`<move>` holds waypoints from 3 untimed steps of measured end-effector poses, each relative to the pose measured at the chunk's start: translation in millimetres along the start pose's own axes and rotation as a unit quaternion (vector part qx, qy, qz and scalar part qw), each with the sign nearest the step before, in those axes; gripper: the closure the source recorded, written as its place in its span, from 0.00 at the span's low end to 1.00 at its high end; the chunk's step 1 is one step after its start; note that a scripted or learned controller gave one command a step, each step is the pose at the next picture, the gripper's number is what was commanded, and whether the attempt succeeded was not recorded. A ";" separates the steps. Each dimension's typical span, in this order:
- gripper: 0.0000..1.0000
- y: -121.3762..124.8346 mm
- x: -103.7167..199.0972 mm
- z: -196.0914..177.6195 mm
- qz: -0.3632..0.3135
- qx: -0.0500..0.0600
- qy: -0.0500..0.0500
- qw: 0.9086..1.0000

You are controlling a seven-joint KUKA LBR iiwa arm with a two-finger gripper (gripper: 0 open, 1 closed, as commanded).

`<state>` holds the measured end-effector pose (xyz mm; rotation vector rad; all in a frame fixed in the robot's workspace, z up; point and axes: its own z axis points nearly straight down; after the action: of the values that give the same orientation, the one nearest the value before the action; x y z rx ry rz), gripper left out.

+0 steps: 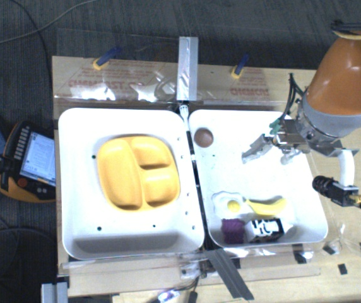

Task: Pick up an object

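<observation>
Plainly the gripper (271, 151) hung spread and empty; the banana (267, 204) looked light, stiff, slick, best pinched across its middle.

Right bin's (307, 188) middle lies bare — objects (253, 216) crowd its near edge.

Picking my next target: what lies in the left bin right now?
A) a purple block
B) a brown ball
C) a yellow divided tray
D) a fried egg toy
C: the yellow divided tray lies alone in the left bin.
</observation>
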<state>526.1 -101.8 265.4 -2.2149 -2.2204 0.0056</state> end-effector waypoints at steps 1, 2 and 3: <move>0.00 -39.5 -6.4 173.6 -0.095 -0.005 -0.001 0.995; 0.00 46.3 -3.5 173.6 -0.148 -0.010 -0.003 0.989; 1.00 45.3 -3.1 165.9 -0.148 -0.008 -0.001 0.989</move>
<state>570.3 -104.6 99.2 -1.8702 -2.5339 -0.0115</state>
